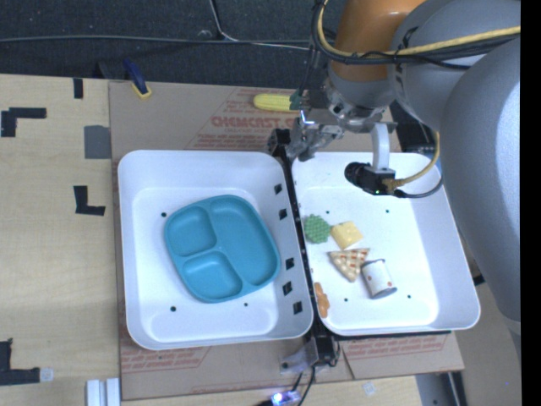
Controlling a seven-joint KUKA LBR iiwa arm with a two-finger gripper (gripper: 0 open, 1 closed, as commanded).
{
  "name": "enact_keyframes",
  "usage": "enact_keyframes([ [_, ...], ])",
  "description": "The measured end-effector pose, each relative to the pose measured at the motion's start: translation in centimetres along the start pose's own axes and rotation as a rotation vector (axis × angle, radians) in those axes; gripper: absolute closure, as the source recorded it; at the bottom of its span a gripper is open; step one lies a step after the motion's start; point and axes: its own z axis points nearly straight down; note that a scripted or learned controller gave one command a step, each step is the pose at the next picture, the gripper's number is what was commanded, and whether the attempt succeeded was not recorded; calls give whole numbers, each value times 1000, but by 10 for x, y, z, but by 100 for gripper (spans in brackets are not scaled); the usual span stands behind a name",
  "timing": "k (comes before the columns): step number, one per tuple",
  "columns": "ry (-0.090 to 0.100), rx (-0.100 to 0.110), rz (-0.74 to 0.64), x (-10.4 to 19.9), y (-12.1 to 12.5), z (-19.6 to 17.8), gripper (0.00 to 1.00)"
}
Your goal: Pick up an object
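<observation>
At the near edge of the bench, a black clamp fitting [311, 355] is seen below the seam where the 2 bins meet. In the right bin [423, 252], a small orange piece [320, 299] lies nearest, against the left wall. Just beyond it, a small grey and white can [378, 278] lies on its side, touching or nearly touching a pizza slice toy [348, 263]. A yellow block [345, 233] and a green leafy toy [316, 227] are placed side by side just beyond the slice. In the left bin [144, 227], a blue divided plate [221, 247] with 3 compartments is laid flat.

Farther back, the gripper [306, 139] is held over the far end of the seam between the bins, well apart from the toys; whether it is open or closed cannot be told, and nothing is seen in it. Beyond it, a yellow object [272, 102] lies on the cardboard sheet [220, 121].
</observation>
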Motion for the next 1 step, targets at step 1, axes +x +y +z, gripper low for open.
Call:
enact_keyframes([
  [1,0,0,-1,57,4,1,100],
])
